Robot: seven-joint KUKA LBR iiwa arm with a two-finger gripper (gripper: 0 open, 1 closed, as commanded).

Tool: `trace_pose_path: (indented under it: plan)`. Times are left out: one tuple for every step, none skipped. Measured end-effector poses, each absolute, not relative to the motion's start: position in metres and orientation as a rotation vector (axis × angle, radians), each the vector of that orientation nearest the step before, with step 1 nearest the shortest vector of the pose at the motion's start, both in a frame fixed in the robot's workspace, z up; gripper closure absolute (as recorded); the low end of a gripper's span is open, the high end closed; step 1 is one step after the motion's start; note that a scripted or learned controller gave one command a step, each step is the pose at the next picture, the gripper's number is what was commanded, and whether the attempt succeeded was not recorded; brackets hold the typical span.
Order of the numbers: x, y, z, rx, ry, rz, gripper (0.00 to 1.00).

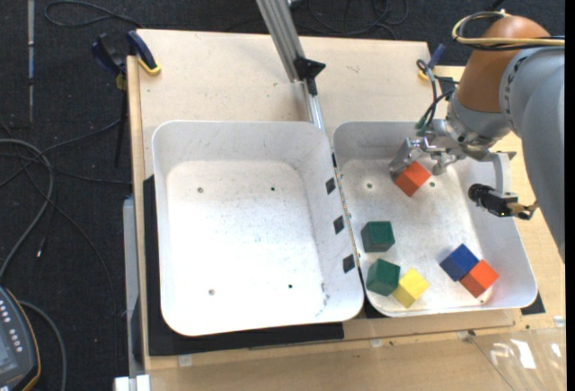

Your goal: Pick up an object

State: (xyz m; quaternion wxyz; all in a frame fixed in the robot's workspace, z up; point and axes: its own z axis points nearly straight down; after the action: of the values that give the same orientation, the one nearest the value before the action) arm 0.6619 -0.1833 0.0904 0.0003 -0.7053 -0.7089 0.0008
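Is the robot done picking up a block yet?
Partly. The gripper is at the top of the right bin, with an orange block at its fingers, seemingly gripped. Lifting it clear is left. The two green blocks, yellow block and blue block lie untouched.

The claw (419, 160) grips an orange cube (412, 178) between its fingers at twelve o'clock in the right bin (517, 245). Two green cubes (378, 235) and a yellow cube (412, 286) lie toward seven o'clock; a blue cube (459, 261) touches another orange one (481, 277) at five.
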Motion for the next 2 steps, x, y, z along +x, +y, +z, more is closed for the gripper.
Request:
trace_pose_path:
  plan:
    - [0.636,-0.144,0.095,-2.214,-2.226,0.001,0.00]
    - [0.637,-0.146,0.106,-2.220,-2.226,-0.001,1.00]
